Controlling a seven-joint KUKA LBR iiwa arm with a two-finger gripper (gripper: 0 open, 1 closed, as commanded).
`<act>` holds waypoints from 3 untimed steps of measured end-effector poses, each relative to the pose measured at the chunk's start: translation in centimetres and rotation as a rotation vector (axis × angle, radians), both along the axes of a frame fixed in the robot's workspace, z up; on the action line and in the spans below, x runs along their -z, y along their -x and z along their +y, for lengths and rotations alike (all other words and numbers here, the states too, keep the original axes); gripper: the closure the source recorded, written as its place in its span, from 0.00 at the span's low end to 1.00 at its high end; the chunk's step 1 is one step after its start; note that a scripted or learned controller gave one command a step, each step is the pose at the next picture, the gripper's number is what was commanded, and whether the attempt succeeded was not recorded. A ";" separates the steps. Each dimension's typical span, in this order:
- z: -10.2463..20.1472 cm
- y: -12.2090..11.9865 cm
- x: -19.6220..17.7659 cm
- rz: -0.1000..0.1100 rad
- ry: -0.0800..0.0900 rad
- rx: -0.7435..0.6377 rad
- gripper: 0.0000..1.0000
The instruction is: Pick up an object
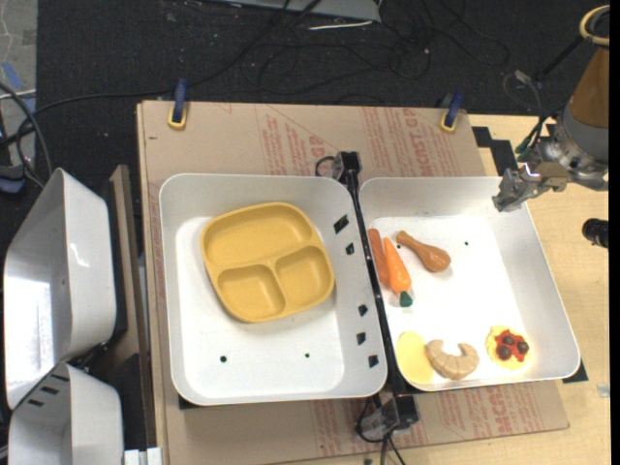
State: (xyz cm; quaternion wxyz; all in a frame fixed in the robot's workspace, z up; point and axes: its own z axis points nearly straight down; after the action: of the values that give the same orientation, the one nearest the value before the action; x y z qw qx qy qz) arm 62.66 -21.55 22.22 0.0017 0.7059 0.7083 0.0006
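So the gripper [511,194] hangs over the right bin's [542,289] far corner, can't tell if the jaws are open; easiest pick looks like the drumstick [423,251], lying apart mid-bin; the carrot [393,266] hugs the divider wall, croissant [453,358] touches a yellow disc [413,355]; yellow tray [266,261] sits in the left bin.

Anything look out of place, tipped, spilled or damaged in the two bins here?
Nothing stands out. The yellow plate lies flat in the left bin, turned somewhat askew. The toy foods in the right bin, including a carrot and a croissant, lie loose but inside it. The gripper is over that bin's far corner.
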 end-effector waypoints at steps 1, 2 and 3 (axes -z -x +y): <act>5.0 0.6 0.9 0.004 -0.003 -0.004 1.00; 11.1 1.9 1.0 0.004 -0.003 -0.005 1.00; 16.7 3.1 1.6 0.006 -0.003 -0.004 1.00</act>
State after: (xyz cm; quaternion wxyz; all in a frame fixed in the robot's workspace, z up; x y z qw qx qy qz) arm 59.57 -4.85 20.65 -0.0015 0.7044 0.7098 -0.0004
